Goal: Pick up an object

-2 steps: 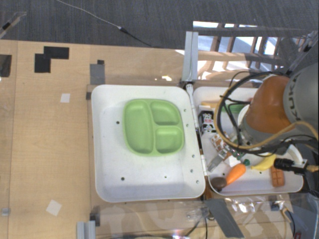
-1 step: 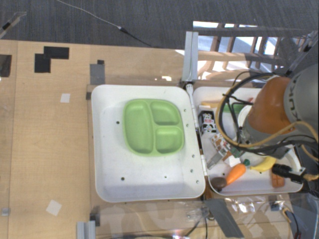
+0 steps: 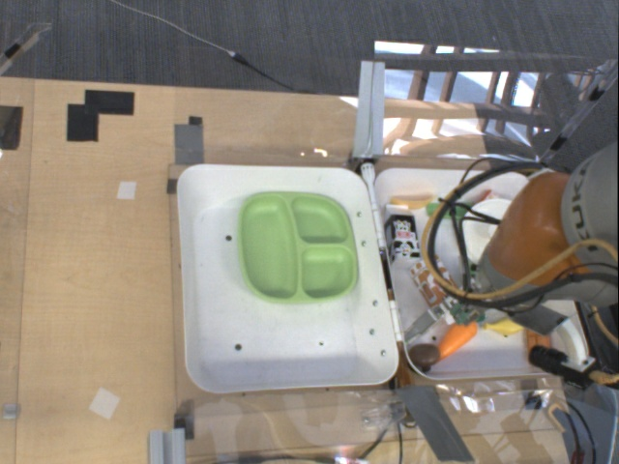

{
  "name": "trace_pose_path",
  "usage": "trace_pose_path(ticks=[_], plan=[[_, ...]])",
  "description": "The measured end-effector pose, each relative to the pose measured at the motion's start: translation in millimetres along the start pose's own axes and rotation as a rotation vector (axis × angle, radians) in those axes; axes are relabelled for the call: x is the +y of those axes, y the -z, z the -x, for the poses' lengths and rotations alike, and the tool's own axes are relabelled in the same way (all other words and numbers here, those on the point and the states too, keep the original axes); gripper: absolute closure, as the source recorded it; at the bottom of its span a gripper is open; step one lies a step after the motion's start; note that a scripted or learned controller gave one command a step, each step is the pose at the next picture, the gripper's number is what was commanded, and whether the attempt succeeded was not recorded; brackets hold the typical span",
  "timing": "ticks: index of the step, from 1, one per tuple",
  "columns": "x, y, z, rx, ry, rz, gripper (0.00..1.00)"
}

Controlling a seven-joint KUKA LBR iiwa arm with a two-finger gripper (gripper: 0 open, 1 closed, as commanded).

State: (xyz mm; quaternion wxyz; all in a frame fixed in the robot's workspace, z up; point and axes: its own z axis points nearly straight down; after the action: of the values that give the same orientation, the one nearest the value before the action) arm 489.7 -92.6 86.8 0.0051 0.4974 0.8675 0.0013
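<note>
With the hand (image 3: 437,319) low in the right bin (image 3: 503,361), its grip apparently hidden by cables, it should settle squarely over the orange carrot-like toy (image 3: 456,339) before clenching.

Even, bright light is falling from above, washing the white left bin (image 3: 208,288) nearly to glare, casting soft shadows along its near wall, streaking sun patches across the wooden surface (image 3: 87,278) at upper right, while detail stays slightly soft.
</note>
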Motion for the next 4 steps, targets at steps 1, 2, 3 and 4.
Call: trace_pose_path(ticks=[1,2,3,4], plan=[[77.2,-2.8,57.4,0.007,-0.252,-0.004,0.0],[79.8,13.1,61.2,-0.007,-0.242,0.006,1.0],[79.9,13.1,61.3,-0.008,-0.242,0.006,0.0],[134.4,5.6,92.0,0.002,-0.307,-0.003,0.0]])
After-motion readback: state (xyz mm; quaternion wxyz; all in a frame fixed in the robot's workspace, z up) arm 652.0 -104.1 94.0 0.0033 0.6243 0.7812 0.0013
